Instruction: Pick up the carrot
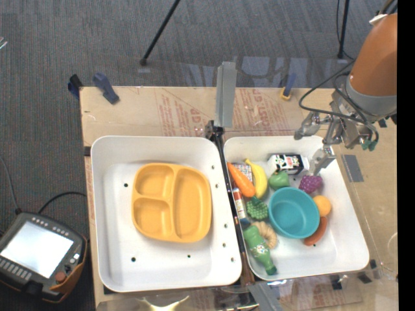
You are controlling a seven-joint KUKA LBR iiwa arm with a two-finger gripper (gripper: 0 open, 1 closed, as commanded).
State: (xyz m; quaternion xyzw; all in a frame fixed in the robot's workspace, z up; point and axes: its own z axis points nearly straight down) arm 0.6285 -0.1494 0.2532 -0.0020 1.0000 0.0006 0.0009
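"Looking at the right white plastic bin point(353, 245), can you pick out the long orange toy carrot point(242, 181)?"

"Yes. It lies slantwise near that bin's left wall, just beside the yellow plastic banana point(258, 177), which sits to its right. Nothing is gripping it."

"And the grey two-finger gripper point(321, 158)?"

"It hangs over the far right part of the same bin, well apart from the carrot. One pale finger point(320, 159) points down toward the bunch of purple toy grapes point(310, 183). I cannot tell whether the fingers stand wide or narrow; the wrist and cables crowd them. I see nothing between them."

"What else is in there?"

"A round teal plastic bowl point(294, 212) sits in the middle, with a small orange ball-like fruit point(321, 205) touching its right rim. A small black-and-white carton point(286, 162) lies near the far wall. A green toy bottle point(259, 246) lies near the front left, just beside a dark green knobbly piece point(257, 208)."

"And the left white plastic bin point(110, 173)?"

"It holds a yellow plastic plate with three compartments point(172, 201), lying flat near the middle. The two bins sit side by side, touching along a dark seam, on a brown board bench point(149, 109)."
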